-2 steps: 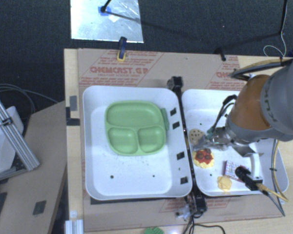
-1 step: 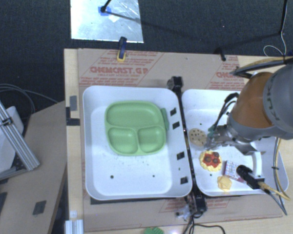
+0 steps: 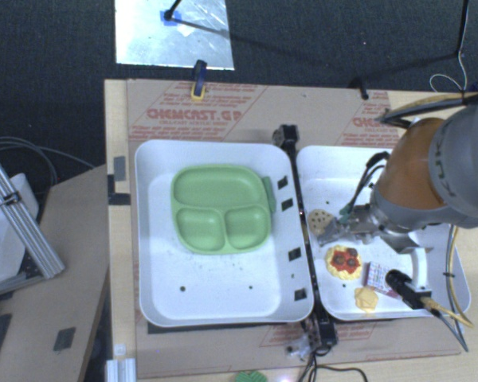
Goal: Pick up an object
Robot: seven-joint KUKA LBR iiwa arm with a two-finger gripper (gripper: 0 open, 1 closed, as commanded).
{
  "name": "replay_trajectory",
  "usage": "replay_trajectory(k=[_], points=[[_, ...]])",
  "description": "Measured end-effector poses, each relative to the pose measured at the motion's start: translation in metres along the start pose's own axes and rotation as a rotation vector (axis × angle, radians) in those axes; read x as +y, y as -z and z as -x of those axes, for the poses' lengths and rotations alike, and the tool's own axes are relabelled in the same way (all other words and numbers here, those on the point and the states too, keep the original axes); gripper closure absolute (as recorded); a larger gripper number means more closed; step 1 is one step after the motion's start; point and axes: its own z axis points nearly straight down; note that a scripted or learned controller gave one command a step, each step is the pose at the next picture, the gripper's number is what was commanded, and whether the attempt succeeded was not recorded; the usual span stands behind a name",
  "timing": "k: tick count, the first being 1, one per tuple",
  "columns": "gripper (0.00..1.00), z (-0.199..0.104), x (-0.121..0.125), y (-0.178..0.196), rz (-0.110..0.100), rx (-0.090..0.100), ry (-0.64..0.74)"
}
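Nearest, a small yellow toy food piece and a flat pizza-like disc lie in the right white bin; both look light and rigid, best pinched across their edges. Whether the gripper above them is open, I cannot tell.

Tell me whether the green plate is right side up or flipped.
Right side up: the green plate in the left bin shows its three hollow compartments facing up.

**Two bins side by side on a bench**

A divided tray lies in the left bin. In the right bin, a cookie lies near the dividing wall, a toy pizza just before it, and a small piece nearest the front rim.
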Motion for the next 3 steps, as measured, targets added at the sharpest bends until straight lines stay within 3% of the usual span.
replay_trajectory(k=[1, 2, 3], points=[[0.00, 0.015, 0.042, -0.013, -0.006, -0.002, 0.002], [0.00, 0.049, 0.045, -0.013, -0.007, -0.003, -0.004], [0.00, 0.060, -0.019, -0.014, -0.014, -0.001, -0.006]])
